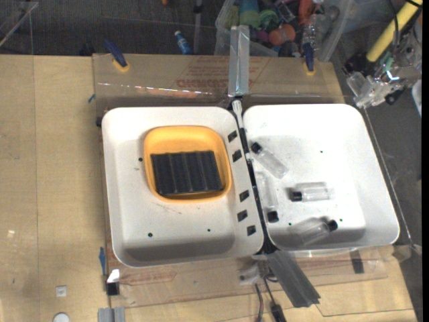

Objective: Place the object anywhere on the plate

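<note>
In the camera view the yellow plate sits in the left bin, left of centre, carrying a dark ridged block. Several clear vials lie in the right bin, right of centre. None looks moved yet, so the task seems unstarted; the gripper's state I cannot tell.

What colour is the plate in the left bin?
Orange-yellow plate, holding a black ribbed object; camera view.

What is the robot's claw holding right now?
Nothing that can be seen. The clear bottles lie loose in the right bin, and the orange plate in the left bin carries a dark ridged block.
</note>
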Available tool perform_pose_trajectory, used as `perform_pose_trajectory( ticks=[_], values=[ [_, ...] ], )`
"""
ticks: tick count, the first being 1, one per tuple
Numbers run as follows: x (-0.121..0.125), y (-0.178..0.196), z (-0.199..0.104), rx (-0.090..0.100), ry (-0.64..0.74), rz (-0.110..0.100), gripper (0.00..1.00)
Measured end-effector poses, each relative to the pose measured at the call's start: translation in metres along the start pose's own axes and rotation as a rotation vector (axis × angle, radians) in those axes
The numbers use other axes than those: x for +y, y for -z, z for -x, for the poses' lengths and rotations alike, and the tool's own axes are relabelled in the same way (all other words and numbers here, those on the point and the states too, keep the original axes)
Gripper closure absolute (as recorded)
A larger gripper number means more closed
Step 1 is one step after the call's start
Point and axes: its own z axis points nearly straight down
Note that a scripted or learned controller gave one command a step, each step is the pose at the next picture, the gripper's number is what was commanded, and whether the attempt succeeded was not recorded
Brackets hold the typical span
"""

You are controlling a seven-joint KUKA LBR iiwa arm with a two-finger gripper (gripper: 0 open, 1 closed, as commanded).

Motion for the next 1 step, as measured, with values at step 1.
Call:
perform_pose_trajectory(
  ticks=[1],
  values=[
    [-0.0034,0.0507,0.0198,-0.002,0.295,0.002,1.00]
  ],
)
